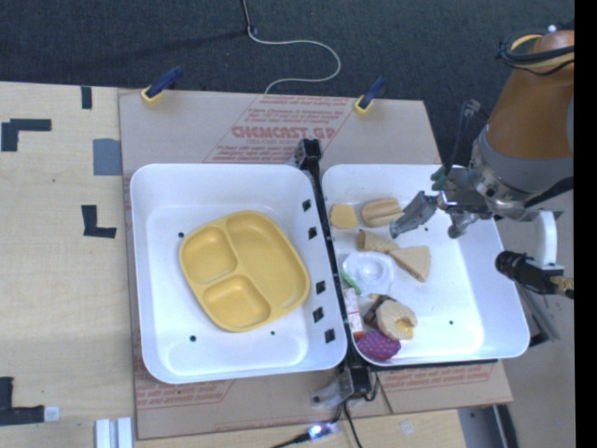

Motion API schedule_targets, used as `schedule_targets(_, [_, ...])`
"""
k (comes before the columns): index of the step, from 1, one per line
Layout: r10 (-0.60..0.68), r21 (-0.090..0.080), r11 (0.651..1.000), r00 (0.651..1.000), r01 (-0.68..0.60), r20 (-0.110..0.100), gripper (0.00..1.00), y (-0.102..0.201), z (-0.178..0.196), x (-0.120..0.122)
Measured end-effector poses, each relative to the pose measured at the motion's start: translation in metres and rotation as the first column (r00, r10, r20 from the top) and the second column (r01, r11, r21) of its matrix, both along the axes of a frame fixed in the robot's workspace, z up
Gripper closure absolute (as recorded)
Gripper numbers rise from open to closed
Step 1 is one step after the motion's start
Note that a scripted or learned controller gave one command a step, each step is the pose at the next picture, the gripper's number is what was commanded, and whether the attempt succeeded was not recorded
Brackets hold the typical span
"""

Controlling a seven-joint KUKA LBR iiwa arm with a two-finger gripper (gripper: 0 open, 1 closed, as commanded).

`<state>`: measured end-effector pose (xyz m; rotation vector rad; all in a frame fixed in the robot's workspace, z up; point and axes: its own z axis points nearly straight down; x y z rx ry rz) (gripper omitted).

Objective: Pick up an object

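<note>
Crowded along the right bin's (485, 329) left side: toy food. A pale round piece (344, 216) and a tan roll (380, 211) at the top, beige wedges (410, 258) just below, a clear cup (367, 272) beside them, a purple grape bunch (378, 345) near the front rim. Alone in the left bin (154, 250): a yellow divided tray (244, 270). Reaching in from the right, wrist low, gripper (418, 215) just beside the roll and above the wedges. Jaws' state: cannot tell.

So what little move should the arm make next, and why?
Probably ease the gripper down and slightly left onto the tan bread-like piece. It hovers just beside that piece in the right bin, with nothing visibly between its fingers.
</note>
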<state>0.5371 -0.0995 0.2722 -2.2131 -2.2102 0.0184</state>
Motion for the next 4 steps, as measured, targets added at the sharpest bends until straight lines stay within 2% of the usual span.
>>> schedule_targets(1, [0.003,-0.001,1.0,1.0,-0.003,0.011,0.0,0.0,0.005,0.002])
schedule_targets(3, [0.003,0.0,1.0,1.0,-0.003,0.005,0.0,0.004,-0.09,-0.002])
schedule_targets(4, [0.002,0.001,1.0,1.0,-0.002,0.004,0.0,0.006,-0.152,-0.014])
